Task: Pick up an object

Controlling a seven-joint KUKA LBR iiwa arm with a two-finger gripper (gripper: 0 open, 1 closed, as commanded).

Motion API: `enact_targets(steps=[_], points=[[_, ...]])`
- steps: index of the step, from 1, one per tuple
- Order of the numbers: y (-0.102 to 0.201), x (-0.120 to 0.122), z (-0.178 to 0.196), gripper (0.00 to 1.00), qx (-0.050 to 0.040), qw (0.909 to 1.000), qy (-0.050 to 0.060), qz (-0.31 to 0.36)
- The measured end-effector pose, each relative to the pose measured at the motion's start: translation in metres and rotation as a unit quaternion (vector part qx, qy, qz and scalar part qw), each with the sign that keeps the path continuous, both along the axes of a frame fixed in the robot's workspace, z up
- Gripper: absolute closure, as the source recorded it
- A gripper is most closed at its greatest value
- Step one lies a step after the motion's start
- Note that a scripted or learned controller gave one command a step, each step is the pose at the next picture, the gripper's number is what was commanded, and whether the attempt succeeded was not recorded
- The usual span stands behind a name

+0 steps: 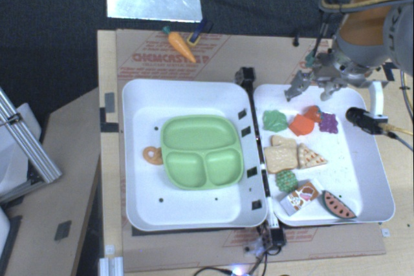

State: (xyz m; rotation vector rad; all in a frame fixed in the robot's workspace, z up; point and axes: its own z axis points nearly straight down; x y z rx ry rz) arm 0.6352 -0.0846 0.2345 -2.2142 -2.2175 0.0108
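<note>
My gripper [311,90] hangs over the far end of the right bin [369,171], open, its two fingers spread apart with nothing between them. Just in front of it lie a red piece [312,113], an orange piece [300,125], purple grapes [328,123] and a green lettuce leaf [274,119]. Nearer the front are a cracker [283,141], a slice of toast [280,158], a pizza slice [311,157], a broccoli floret [286,180], a small printed box [299,197] and a watermelon slice [338,205].
The left bin [139,106] holds a green divided plate [199,150] and a small pretzel [152,155] at its left. A toy carrot [181,46] lies on the bench behind the bins. A black hinge strip [254,139] separates the two bins.
</note>
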Motion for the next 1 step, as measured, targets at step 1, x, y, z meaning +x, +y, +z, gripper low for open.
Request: enact_targets(steps=[1], points=[[0.0001, 0.0022, 0.0070, 0.00, -0.0005, 1.0000, -0.006, 0.001]])
